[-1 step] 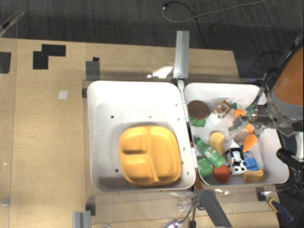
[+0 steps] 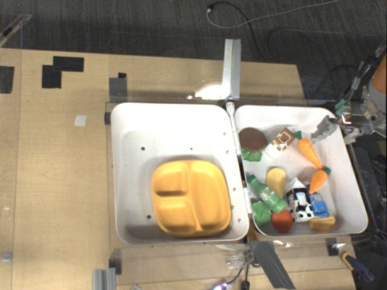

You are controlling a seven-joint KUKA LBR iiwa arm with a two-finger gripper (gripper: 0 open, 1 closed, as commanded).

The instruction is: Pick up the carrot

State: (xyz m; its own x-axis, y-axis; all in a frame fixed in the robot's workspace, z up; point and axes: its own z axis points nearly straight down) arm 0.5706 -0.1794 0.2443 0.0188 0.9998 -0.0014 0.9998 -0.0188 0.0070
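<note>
Carrots, two in right bin, one yellow tray, pincer grip unclear

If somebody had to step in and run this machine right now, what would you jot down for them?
Gripper: at the upper right corner of the right bin, holding nothing visible; whether its fingers are open or shut can't be made out.
Carrots: two in the right bin. Upper carrot lies just below-left of the gripper; lower carrot sits further down, near the other toy food.
Left bin: holds a yellow divided tray.
Done: arm has reached the bin corner.
Left: lower onto a carrot, grasp it, lift it.
</note>
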